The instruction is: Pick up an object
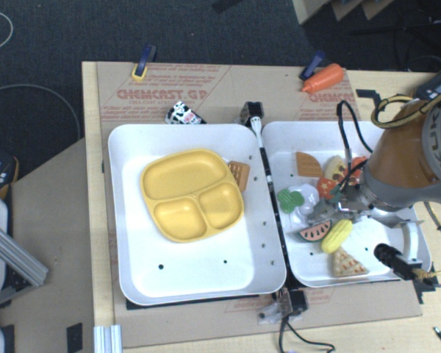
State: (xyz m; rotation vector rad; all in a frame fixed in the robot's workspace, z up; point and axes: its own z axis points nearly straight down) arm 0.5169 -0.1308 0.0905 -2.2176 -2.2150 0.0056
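The right bin holds several toy foods: a green leafy piece, a watermelon slice, a yellow corn cob, a pizza slice, a tan toast piece and a red piece. My gripper is low in this bin, among the green piece, the watermelon slice and the corn. The grey wrist and its cables hide the toys behind it. I cannot make out anything held.
The left bin holds a yellow divided plate with a small waffle piece at its right edge. On the bench behind the bins lie an orange carrot, a black-and-white toy and a clamp.
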